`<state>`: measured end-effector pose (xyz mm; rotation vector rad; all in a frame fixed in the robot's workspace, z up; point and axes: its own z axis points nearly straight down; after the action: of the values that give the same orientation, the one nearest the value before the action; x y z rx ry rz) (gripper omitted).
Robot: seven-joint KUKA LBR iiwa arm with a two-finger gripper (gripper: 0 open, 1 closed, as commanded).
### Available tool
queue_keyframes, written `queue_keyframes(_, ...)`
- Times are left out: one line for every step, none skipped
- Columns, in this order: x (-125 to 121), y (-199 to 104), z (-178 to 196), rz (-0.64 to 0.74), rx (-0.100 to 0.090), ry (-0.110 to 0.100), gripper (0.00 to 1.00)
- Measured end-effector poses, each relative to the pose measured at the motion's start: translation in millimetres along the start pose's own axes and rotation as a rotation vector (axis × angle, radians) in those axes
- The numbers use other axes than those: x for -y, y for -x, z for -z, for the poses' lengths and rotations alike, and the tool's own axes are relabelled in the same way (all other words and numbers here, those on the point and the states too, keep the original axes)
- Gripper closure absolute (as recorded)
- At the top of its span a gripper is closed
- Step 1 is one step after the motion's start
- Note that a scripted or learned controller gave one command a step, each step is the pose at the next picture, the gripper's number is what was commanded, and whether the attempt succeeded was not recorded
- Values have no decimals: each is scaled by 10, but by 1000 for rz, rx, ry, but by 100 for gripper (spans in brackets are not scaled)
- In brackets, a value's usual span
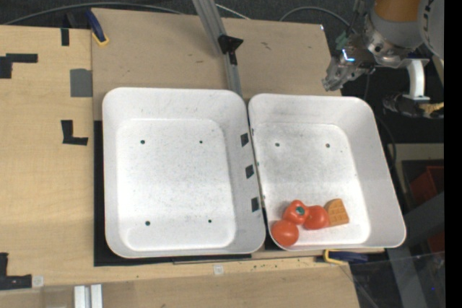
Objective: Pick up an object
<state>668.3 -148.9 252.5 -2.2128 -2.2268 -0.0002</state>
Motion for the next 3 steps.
queue_keyframes(18,-524,-160,0,1,-2,100)
queue_keyframes(52,-964,-178,-1,0,-1,100)
queue_keyframes(107,-1429,-157,0,0,-1,100)
